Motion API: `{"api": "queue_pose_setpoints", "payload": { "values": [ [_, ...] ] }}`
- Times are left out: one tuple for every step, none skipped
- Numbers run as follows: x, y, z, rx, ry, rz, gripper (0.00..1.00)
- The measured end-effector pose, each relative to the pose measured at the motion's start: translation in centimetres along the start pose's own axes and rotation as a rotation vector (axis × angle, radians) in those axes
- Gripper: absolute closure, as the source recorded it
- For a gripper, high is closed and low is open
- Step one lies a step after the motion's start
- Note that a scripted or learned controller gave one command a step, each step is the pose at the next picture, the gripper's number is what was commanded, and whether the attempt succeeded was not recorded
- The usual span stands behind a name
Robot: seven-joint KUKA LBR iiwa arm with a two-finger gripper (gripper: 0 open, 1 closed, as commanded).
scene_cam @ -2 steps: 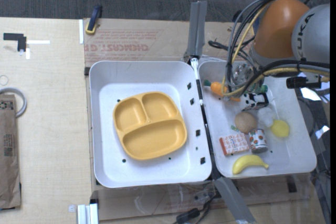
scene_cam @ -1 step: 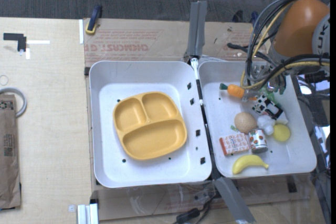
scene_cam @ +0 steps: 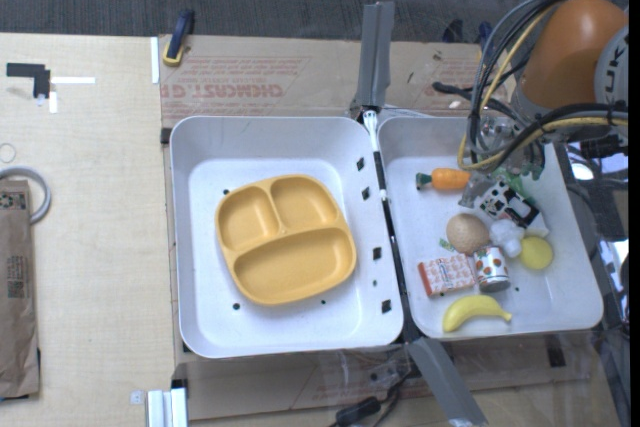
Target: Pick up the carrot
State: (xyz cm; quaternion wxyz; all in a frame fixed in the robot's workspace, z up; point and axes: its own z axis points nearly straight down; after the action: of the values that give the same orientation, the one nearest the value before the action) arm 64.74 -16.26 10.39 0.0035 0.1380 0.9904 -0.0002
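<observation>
Reaching in from the right, the arm bends down over the carrot; its pincer sits just right of it, grip indiscernible.

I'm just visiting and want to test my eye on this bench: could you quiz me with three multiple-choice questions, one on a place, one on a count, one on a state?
1. Where is the carrot?
A. On the yellow plate
B. In the right bin, near its far left corner
C. On the cardboard behind the bins

2. How many compartments has the yellow plate?
A. Two
B. Three
C. Five

3. How does the banana lie?
A. Flat on the floor of the right bin
B. Propped upright
C. On the plate

Answers: 1 B, it lies beside the tool, in that bin; 2 B, two small sections and one long one; 3 A, it lies flat near the front edge.
</observation>
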Motion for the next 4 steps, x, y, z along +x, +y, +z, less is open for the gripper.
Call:
{"api": "queue_pose_setpoints", "payload": {
  "values": [
    [1.9, -2.2, -8.7, 0.000, 0.000, -0.213, 0.00],
    [1.0, -0.9, -11.1, -0.001, 0.000, -0.568, 0.00],
    [-0.2, 3.6, -4.4, -0.003, 0.002, -0.647, 0.00],
    [-0.4, 3.5, -11.4, -0.002, -0.001, -0.887, 0.00]
  ]
}}
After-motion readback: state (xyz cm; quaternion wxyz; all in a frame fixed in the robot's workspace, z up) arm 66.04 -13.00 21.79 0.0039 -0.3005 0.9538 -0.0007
